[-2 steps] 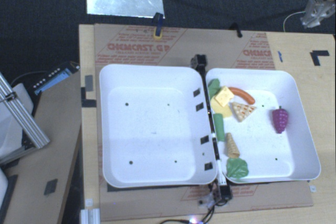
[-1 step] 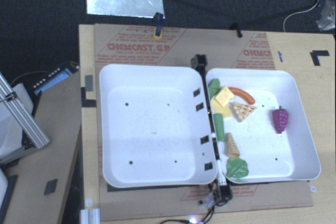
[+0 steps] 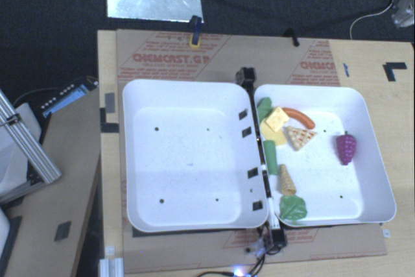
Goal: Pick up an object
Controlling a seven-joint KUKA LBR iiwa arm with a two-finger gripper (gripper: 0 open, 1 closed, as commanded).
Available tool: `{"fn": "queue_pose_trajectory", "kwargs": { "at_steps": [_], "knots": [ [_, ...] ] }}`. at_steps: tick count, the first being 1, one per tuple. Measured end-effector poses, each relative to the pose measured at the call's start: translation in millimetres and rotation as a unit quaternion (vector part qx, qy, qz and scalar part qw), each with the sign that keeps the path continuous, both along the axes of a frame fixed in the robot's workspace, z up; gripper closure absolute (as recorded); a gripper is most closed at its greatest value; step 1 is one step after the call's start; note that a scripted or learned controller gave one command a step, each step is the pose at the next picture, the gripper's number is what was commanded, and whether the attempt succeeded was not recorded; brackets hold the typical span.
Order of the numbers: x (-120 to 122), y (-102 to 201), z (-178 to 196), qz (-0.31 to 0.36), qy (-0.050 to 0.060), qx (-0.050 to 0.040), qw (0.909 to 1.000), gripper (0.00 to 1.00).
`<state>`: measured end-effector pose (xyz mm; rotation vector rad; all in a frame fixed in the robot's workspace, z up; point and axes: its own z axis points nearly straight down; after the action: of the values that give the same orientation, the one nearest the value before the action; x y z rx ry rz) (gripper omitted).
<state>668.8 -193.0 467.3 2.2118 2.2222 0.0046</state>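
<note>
Toys lie gathered in the right bin; the gripper's state cannot be told.

In the right bin (image 3: 375, 167), a yellow block (image 3: 277, 119) touches an orange sausage (image 3: 300, 117) above a tan wedge (image 3: 300, 137). Purple grapes (image 3: 345, 148) lie apart near the right wall. A green stick (image 3: 269, 157), a cone (image 3: 286, 181) and a green leaf (image 3: 293, 207) line the wall beside the left bin (image 3: 188, 85).

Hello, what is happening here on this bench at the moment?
Nothing is being handled at this moment. Two white bins sit side by side on the bench. The right bin holds toy food: a purple grape bunch, an orange sausage, a yellow cheese block, a pizza slice, a cone and green leafy pieces along its left wall. All of them lie loose, so the pick has not started.
</note>
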Motion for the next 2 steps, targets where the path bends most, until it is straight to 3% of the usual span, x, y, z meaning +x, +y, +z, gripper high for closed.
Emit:
{"fn": "queue_pose_trajectory", "kwargs": {
  "at_steps": [1, 2],
  "knots": [
    [-18.0, 29.1, -51.0, 0.0, 0.004, 0.0015, 1.0, 1.0],
    [-11.2, -15.9, -55.2, -0.003, 0.001, -0.0005, 1.0, 1.0]
  ]
}}
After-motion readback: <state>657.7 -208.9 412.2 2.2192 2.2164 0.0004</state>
